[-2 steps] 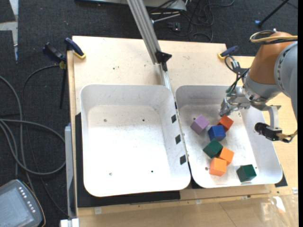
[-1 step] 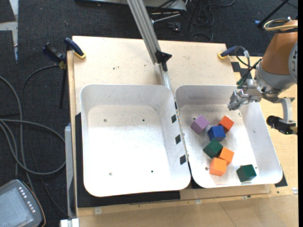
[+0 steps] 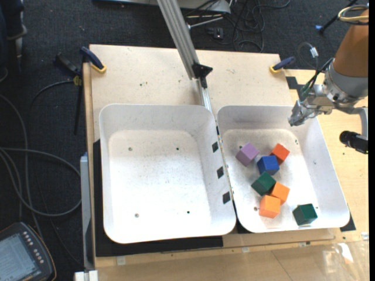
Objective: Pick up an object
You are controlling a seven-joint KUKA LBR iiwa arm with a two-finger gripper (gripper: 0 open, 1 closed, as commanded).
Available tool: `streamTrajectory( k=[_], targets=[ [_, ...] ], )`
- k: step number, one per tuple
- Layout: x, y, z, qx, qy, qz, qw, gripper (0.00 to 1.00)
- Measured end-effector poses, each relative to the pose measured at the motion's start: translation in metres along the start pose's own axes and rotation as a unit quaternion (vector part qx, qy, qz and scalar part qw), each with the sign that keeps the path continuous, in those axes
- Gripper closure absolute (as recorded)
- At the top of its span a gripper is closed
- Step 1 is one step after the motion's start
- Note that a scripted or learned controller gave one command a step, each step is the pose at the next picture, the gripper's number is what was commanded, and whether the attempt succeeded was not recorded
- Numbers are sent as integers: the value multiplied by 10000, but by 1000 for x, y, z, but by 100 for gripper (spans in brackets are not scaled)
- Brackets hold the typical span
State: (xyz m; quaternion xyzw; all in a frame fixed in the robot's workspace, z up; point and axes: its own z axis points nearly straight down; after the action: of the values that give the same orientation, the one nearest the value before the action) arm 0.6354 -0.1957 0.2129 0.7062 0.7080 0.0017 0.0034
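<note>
The left bin (image 3: 155,168) sits on the bench (image 3: 146,75), its white floor speckled with small dark marks. A slanted metal rail (image 3: 179,31) crosses above the bench and ends at the seam between the two bins.

The right bin (image 3: 328,174) lies directly beside the left bin, their inner walls touching. It contains seven cubes, grouped toward its centre and near edge:

- Purple cube (image 3: 248,153): leftmost of the upper group, standing slightly apart.
- Blue cube (image 3: 269,164): just right of the purple cube.
- Small orange cube (image 3: 280,152): touching the blue cube at its upper right.
- Dark green cube (image 3: 263,184): directly below the blue cube.
- Orange cube (image 3: 280,191): beside the dark green cube, on its right.
- Large orange cube (image 3: 269,206): below both, touching the orange cube above it.
- Second green cube (image 3: 304,213): alone near the bin's near right corner.

The gripper (image 3: 297,117) hangs over the far right rim of the right bin, well apart from the cubes. Nothing is between its fingers. The finger spacing appears narrow, though the view is too coarse to tell for certain. The arm (image 3: 351,57) enters from the right.
</note>
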Motion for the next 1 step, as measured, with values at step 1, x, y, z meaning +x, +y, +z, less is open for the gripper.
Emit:
streamTrajectory(
  k=[1],
  targets=[
    [0, 1, -6, 20, 6, 2, 10000, 100]
  ],
)
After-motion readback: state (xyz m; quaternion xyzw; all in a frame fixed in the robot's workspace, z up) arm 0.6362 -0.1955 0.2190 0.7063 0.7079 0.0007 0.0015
